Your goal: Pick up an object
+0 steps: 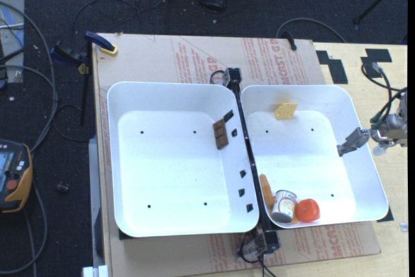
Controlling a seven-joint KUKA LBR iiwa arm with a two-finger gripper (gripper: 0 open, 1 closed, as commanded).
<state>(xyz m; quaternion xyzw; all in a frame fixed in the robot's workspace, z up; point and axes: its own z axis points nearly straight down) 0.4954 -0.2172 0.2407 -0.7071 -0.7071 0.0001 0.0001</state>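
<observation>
The right bin (363, 159) holds a yellow wedge (285, 111) near its far wall. In its near left corner lie an orange stick (266, 188), a small tin can (283, 204) on its side and a red ball-like fruit (308, 209), all close together. A brown bar (221, 134) lies against the right wall of the left bin (130, 159). My gripper (349, 143) reaches in over the right bin's right rim, low and pointing left. It is well apart from every object, with nothing in it.
A black divider with clips (243, 159) runs between the bins. Cables (382, 84) lie on the bench to the right, near the arm. A blue and yellow clamp (100, 42) sits at the bench's far left corner.
</observation>
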